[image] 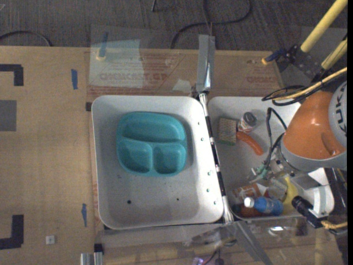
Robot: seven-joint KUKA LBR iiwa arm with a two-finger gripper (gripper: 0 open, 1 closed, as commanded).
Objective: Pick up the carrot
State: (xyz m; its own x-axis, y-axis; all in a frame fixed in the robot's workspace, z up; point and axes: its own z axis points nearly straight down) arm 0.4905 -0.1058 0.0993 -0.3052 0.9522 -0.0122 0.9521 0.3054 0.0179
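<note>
Carrot [253,142] lies in right bin [223,106], upper part, just right of a brush [226,130], below a small can [249,118]. Arm [314,128] overhangs bin's right side. Pincer state: cannot tell. Teal tray [151,142] sits in left bin [105,164].

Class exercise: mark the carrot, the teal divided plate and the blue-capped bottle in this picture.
carrot [251,142]: camera view, middle of its orange body.
teal divided plate [151,142]: camera view, ridge between its compartments.
blue-capped bottle [268,206]: camera view, its blue part.
</note>
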